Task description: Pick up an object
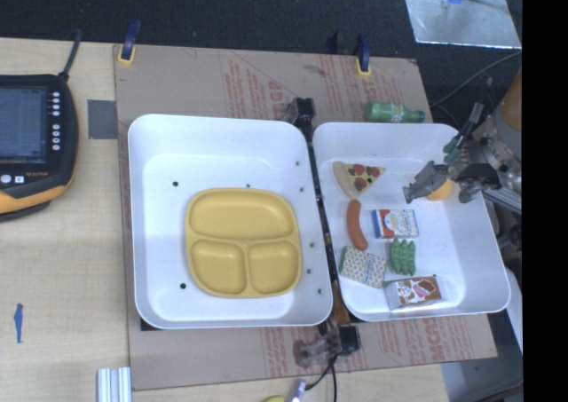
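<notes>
Six small toy foods lie in the right white bin (479,294). I see the gripper (435,182) with fingers spread, holding nothing, above a yellow-orange rounded piece (439,191) near the far wall. It looks light, hard, slippery; I would grasp across its middle.

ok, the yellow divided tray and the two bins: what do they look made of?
Yellow divided tray: looks like moulded plastic, matte to satin; rounded compartment walls, uniform colour, soft highlights. Left bin and right bin: probably thin formed white plastic, smooth with a slight sheen; rounded corners, rolled rims. Coated metal can't be ruled out from this view.
</notes>
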